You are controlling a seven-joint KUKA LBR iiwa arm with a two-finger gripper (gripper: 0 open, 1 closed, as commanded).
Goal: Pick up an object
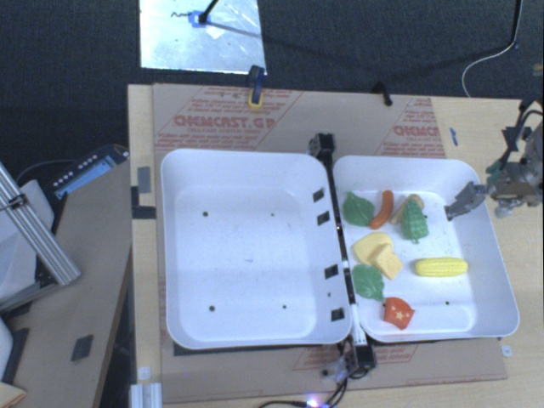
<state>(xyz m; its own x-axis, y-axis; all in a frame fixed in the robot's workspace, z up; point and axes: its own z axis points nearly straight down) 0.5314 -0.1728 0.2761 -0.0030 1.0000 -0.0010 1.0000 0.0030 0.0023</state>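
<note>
Camera view: gripper (467, 201) is hovering over the right bin's (493, 253) upper right, fingers apart, gripping nothing. Corn cob (440, 267) is lying just below it, beside the cheese wedge (379, 254). Yellow, ridged, likely light rigid plastic and slippery; I'd be pinching across its middle, not its tapered ends.

Grey metal pincer (466, 201) on a dark, cable-hung wrist

White bins (246, 168), yellow corn (441, 267), yellow cheese wedge (378, 253), green leafy pieces (358, 209), red strawberry (398, 313), orange sausage (382, 210), tan surface (357, 113) with red lettering
</note>
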